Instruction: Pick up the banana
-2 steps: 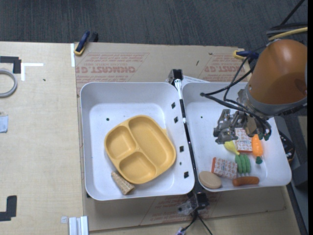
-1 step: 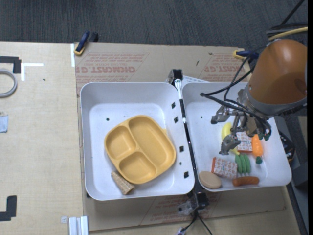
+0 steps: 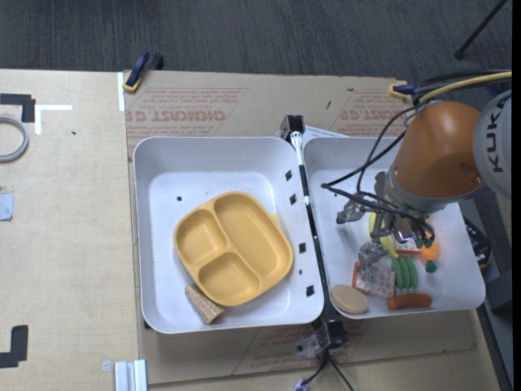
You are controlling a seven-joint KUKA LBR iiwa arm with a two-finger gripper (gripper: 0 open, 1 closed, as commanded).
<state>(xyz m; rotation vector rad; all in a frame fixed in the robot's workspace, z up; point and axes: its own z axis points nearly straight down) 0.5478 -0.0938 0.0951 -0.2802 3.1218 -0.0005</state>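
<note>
Two white bins sit side by side on the counter point(image 3: 65, 243), touching along the middle seam. Left bin point(image 3: 155, 218), centre of frame: holds a yellow three-compartment tray point(image 3: 234, 248), tilted, all compartments bare. A small tan waffle-like piece point(image 3: 203, 305) lies just below the tray's lower-left edge, touching or nearly so. White floor shows along the top and left walls of that bin.

Right bin point(image 3: 456, 287), right of centre: crowded in its lower half. Banana point(image 3: 376, 222) shows as a sliver of yellow near the bin's middle, mostly hidden under the arm's wrist. Pincer point(image 3: 368, 235) hangs right over that spot, at or just beside the banana; can't tell if it's open or closed, or whether it has anything. Below it: a red-and-white patterned packet point(image 3: 376, 280), a green ridged vegetable point(image 3: 404, 270) beside the packet, an orange-and-red item point(image 3: 429, 252) to the right, a reddish sausage shape point(image 3: 409, 301) by the bottom wall, and a round tan cookie-like disc point(image 3: 350, 300) in the lower-left corner, against the rim.

Upper part of the right bin is bare white floor, crossed by black cables. Orange band of the arm point(image 3: 435, 149) covers the bin's upper-right area. Cardboard sheet point(image 3: 187, 104) lies under both bins.
</note>
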